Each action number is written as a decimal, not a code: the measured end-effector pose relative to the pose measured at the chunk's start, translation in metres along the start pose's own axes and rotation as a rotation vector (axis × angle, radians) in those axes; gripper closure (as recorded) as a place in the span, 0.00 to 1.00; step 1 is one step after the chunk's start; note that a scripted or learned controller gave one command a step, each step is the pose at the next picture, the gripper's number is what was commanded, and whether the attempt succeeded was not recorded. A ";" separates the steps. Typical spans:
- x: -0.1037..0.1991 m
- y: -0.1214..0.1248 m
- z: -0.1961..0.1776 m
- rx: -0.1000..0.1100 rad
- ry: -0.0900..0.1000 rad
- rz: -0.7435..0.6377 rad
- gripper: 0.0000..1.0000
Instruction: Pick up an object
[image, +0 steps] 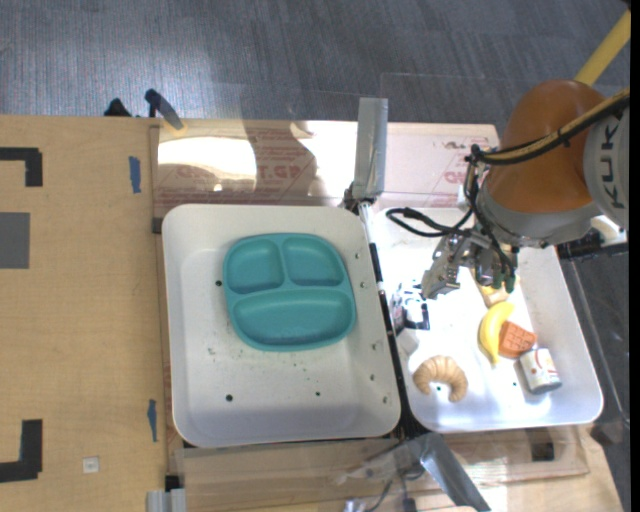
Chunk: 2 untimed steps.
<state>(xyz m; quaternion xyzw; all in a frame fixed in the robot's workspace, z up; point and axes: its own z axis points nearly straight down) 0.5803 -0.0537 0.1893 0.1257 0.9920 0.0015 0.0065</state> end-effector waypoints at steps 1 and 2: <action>0.068 -0.018 0.003 0.005 0.008 0.263 1.00; 0.083 0.031 -0.075 0.000 0.001 0.314 1.00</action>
